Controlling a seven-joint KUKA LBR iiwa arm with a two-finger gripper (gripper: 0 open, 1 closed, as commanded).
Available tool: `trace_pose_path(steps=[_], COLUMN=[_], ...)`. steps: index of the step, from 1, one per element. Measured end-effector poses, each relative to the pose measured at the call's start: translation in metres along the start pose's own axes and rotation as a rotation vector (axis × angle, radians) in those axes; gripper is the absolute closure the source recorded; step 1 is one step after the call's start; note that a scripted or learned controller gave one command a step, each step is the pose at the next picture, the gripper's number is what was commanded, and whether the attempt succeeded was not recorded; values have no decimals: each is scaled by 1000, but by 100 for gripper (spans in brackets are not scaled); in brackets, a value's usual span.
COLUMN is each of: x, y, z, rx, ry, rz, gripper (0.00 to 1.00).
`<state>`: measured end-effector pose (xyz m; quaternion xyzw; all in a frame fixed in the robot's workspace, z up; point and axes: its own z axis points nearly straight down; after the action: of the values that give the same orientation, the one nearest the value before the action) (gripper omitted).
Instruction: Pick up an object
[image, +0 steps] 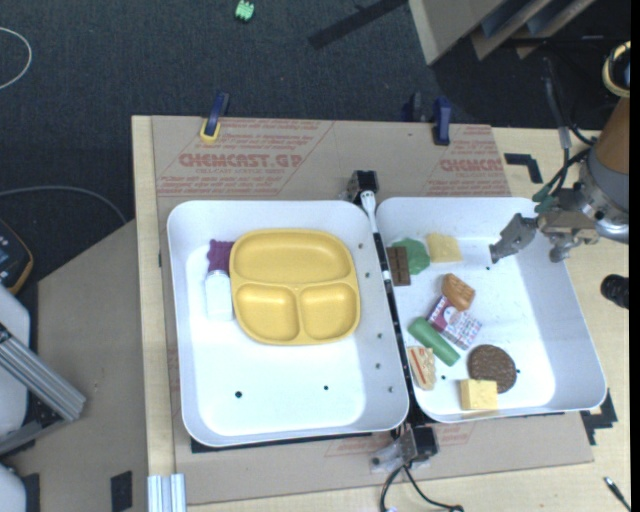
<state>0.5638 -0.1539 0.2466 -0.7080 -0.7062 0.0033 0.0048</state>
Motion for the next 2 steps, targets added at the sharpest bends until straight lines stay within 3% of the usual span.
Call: trace_pose_path(steps=[1, 2], x=[0, -2], y=[2, 5], z=[-6, 37], rx=[-12, -5], ry=[-3, 0], rz=[-2, -2], gripper=[0, 0])
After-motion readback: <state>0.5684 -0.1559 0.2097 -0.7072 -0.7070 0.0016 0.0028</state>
